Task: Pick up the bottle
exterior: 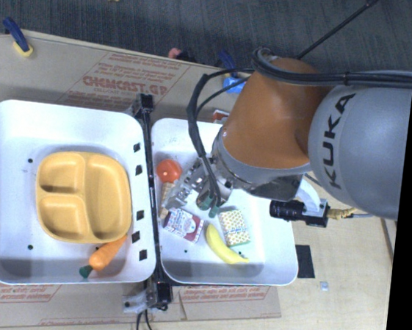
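Note:
A small red and orange thing (168, 175), which may be the bottle, lies at the left side of the right bin (275, 268), close to the divider. I cannot make out its shape for certain. My gripper (197, 191) hangs low in that bin, just to the right of the thing and above a red and white packet (183, 224). The big orange and grey wrist (277, 124) hides the back of the bin. Whether the gripper touches the red thing is unclear.
In the right bin, a banana (224, 248) and a yellow checkered box (234, 227) lie near the front. The left bin (10, 131) holds a yellow divided plate (84, 197) and a carrot (107, 254) at its front edge.

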Controlling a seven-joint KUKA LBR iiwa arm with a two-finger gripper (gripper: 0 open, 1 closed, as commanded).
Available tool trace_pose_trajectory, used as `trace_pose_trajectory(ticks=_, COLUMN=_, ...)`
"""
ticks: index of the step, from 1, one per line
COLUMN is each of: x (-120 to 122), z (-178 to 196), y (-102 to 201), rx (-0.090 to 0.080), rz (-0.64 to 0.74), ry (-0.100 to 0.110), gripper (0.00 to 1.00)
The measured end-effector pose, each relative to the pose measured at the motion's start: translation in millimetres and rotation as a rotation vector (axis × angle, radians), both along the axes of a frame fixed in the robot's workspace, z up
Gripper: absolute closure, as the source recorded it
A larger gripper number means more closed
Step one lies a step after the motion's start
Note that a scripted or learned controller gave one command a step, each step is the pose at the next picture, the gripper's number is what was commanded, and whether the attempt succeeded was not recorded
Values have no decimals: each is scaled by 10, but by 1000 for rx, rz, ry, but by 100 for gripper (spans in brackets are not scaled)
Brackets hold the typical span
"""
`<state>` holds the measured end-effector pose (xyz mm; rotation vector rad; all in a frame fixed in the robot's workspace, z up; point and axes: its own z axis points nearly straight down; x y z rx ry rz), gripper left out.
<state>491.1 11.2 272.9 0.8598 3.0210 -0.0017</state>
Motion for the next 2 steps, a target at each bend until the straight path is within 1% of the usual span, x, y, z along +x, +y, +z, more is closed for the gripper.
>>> trace_pose_trajectory(ticks=1, x=-145, z=-164, y=340, rx=1, rz=95, ry=2, gripper=100)
trace_pose_trajectory(ticks=2, x=-153, z=-692, y=990, rx=1, rz=397, ry=5, gripper=100)
